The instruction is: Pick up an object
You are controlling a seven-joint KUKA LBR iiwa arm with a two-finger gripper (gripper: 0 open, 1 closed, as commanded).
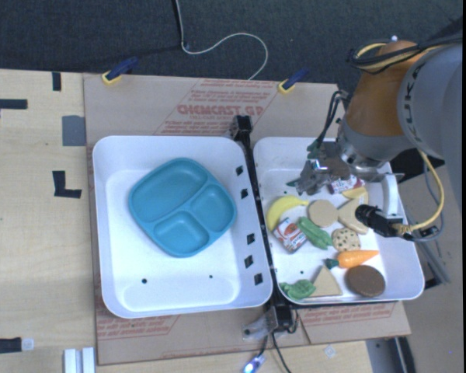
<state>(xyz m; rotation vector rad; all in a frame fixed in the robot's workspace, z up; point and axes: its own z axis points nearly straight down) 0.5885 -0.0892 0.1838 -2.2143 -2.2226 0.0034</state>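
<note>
White plastic is framing the whole job: two shallow bins side by side, the left bin [113, 208] holding a blue divided plate [182, 206], the right bin [408, 274] crowded with toy food. At the pile's 9 o'clock a yellow banana [283, 208] is lying; toward 6 o'clock sit an orange carrot [356, 259] and a brown round patty [366, 280]; a tan cookie [322, 213] is resting near the middle.

Reaching in from 3 o'clock, the gripper [320, 174] is hovering at the pile's 12 o'clock, just above the cookie and banana. Whether its fingers are apart or together, I cannot tell, and nothing is visibly caught between them.

Crowding is posing the likeliest trouble: pieces are touching or overlapping, so a descent could be landing on two items, nudging them aside, or closing on nothing.
</note>
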